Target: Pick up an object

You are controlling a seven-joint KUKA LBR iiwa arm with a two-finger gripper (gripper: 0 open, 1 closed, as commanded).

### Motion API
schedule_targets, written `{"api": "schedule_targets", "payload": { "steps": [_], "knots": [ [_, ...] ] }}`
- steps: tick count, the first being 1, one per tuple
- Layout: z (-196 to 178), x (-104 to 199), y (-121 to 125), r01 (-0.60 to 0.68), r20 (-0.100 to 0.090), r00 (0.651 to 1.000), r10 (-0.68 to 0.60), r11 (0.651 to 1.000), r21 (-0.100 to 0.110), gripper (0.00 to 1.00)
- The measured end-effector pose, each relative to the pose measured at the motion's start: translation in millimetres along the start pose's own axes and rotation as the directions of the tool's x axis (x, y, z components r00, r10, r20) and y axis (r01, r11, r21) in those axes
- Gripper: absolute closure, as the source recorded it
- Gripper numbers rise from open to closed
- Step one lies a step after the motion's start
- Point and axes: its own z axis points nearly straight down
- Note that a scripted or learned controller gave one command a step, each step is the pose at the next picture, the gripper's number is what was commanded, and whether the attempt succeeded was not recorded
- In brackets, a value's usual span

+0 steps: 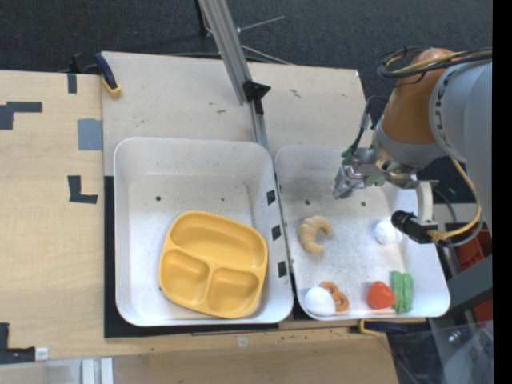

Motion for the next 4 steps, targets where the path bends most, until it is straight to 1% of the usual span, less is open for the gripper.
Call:
{"api": "schedule_targets", "payload": {
  "steps": [1,2,3,4],
  "knots": [
    [-47.3,9.1,-1.5,0.001,-0.001,1.0,-0.001,1.0,0.001,1.0],
    [-79.7,9.6,-0.6,0.001,-0.001,1.0,-0.001,1.0,0.001,1.0],
    [-67.9,64.1,-15.5,0.005,-0.002,1.0,-0.005,1.0,0.008,1.0],
    [-57.0,119.1,-25.0,0.006,-0.002,1.0,-0.006,1.0,0.008,1.0]
  ]
}}
